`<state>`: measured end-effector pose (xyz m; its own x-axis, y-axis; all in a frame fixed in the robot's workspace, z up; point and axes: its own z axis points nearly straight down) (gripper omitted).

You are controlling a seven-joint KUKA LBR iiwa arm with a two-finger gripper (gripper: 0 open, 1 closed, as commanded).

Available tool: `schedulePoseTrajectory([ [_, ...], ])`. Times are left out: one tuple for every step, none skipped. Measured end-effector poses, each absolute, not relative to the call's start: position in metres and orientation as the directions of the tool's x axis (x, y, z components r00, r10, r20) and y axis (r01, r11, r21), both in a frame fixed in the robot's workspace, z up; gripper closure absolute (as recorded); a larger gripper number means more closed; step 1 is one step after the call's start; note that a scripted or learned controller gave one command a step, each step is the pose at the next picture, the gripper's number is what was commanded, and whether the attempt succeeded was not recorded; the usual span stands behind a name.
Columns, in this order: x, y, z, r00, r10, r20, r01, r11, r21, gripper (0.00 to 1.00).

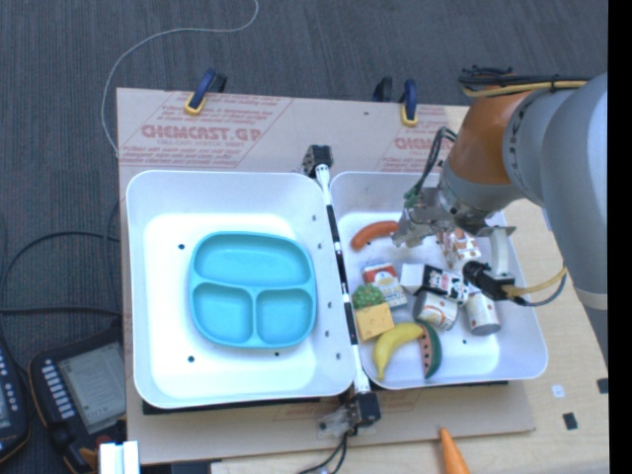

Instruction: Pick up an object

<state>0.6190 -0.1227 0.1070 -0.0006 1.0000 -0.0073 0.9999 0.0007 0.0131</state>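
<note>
My gripper (417, 225) hangs low over the back of the right bin (523, 358), just right of an orange sausage-shaped toy (373, 232). Its tip is close to that toy, and I cannot see whether they touch. In front of it lie several small things: a small red-and-white box (383, 277), a broccoli piece (367, 295), a yellow cheese block (373, 321), a banana (395, 344), a watermelon slice (429, 352), a black-and-white packet (444, 282) and two small cans (436, 311) (481, 314). The arm hides the bin's back right part.
The left bin (158, 215) holds a blue divided plate (253, 289). A black divider rail (336, 255) runs between the bins. Clamps (202, 89) (409, 102) sit on the board's far edge. An orange object (450, 452) lies on the board in front of the right bin.
</note>
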Motion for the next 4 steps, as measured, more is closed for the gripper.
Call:
schedulePoseTrajectory([
  [0.619,-0.123,0.107,-0.001,1.0,-0.007,1.0,0.001,0.012,0.0],
  [0.585,-0.106,0.089,0.001,1.0,-0.005,1.0,-0.001,0.011,0.0],
  [0.586,-0.105,0.1,0.001,1.0,-0.004,1.0,-0.001,0.013,1.0],
  [0.586,-0.105,0.099,0.001,1.0,-0.003,1.0,-0.001,0.012,0.0],
])
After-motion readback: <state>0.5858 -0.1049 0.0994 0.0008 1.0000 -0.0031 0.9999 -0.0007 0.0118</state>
